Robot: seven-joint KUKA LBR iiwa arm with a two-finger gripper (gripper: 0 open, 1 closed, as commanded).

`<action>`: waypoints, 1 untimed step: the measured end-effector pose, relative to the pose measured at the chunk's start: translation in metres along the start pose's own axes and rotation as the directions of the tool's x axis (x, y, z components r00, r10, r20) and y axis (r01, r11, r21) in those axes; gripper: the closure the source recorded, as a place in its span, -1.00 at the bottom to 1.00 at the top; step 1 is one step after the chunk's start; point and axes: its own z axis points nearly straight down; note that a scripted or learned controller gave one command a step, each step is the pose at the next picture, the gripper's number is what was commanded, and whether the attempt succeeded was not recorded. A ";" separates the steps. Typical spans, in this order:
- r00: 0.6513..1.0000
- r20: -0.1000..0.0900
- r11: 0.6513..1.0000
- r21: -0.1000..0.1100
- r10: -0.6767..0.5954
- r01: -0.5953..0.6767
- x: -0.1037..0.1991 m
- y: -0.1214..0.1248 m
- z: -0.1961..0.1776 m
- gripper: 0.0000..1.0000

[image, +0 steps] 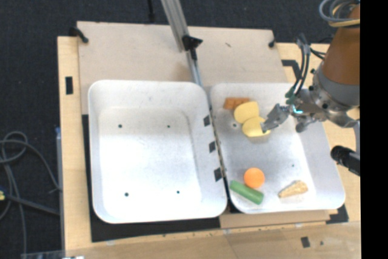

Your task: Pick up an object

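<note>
The tool hangs over the right bin — fingertip seemingly touching a yellow piece — grip state unclear.

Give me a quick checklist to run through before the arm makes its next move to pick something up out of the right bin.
1. Gripper is over the right bin: ok.
2. A target is near: one finger reaches to the edge of the lower yellow piece: ok.
3. Piece sits between both fingers: cannot tell.
4. Target is free of neighbours: not ok, the upper yellow piece touches it and the orange-brown piece lies just behind.
5. Other items lie apart from the gripper: ok, the orange ball, green stick and tan wedge sit near the front wall.
6. Something already lifted: not ok, everything rests on the bin floor.
</note>
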 end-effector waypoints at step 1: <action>1.000 0.000 1.000 -0.004 0.002 -0.002 0.000 0.001 -0.002 -1.00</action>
